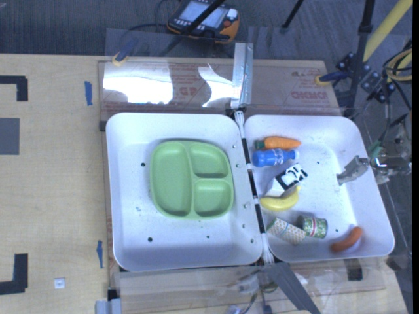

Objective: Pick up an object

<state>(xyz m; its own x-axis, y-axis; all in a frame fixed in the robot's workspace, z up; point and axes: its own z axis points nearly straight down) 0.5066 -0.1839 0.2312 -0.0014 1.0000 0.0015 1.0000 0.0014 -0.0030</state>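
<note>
Left shallow white bin [124, 175]: one pale green three-compartment plastic plate [192, 178], lying flat near centre.

Right shallow white bin [366, 195]: orange carrot [281, 142] by the far rim; blue plastic bottle [273, 157] just beside it; black-and-white patterned block [291, 175]; yellow banana [280, 201] touching the block; crumpled patterned packet [283, 230]; green can [313, 227] on its side; reddish-brown sausage [346, 239] in the near right corner.

Hand [350, 171]: metallic, above the right bin's right side, apart from all items, holding nothing; finger spread cannot be told.

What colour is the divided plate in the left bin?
Light green. The plate shows plainly in the camera view, lying flat in the left bin.
</note>
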